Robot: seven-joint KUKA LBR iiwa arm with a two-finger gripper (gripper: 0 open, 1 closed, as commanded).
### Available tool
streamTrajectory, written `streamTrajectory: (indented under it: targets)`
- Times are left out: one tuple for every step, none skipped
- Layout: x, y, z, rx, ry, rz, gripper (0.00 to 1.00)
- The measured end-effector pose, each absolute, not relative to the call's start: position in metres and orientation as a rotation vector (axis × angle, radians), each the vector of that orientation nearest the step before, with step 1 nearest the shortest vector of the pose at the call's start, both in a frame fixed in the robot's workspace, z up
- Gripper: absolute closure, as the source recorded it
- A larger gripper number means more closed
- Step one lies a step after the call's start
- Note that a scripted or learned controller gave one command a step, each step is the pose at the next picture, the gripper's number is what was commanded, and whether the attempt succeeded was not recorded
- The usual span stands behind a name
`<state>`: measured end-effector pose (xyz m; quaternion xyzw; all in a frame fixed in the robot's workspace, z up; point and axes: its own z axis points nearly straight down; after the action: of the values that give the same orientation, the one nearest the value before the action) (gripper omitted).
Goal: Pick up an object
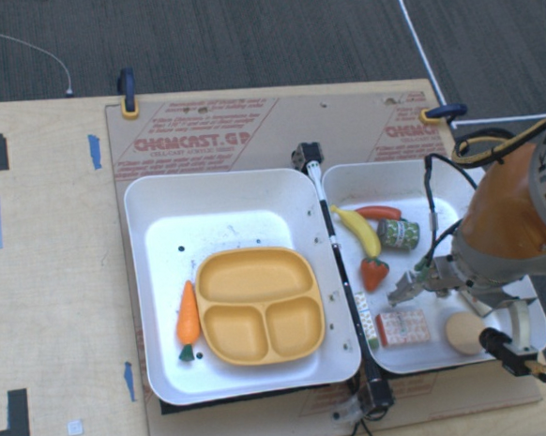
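Presently the claw point(403, 290) hangs low in the right bin point(346, 183), fingers spread, gripping nothing. Strawberry point(375, 272) sits just beside it; banana point(361, 230) and small box point(403, 327) lie near.

My gripper point(403, 290): low in the right shallow white bin point(344, 183), nothing visibly between its fingers.
Just left of it: red plastic strawberry point(374, 272).
Below it: pink-and-white flat packet point(403, 326).
Lower right: beige egg-shaped ball point(463, 333).
Up and left: yellow toy banana point(361, 230), red pepper point(378, 212), small green can point(399, 234).
Far left: left white bin point(155, 269) with yellow divided plate point(258, 305), orange toy carrot point(187, 319).
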<state>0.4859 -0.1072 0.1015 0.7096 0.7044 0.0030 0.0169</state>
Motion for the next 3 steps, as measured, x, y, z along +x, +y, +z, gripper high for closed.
streamTrajectory:
  targets:
    - [0.483,-0.097,0.090,2.216,2.207,0.007,0.00]
    - [0.485,-0.102,0.102,2.208,2.190,0.007,1.00]
    - [0.480,-0.018,0.185,2.219,2.224,0.003,1.00]
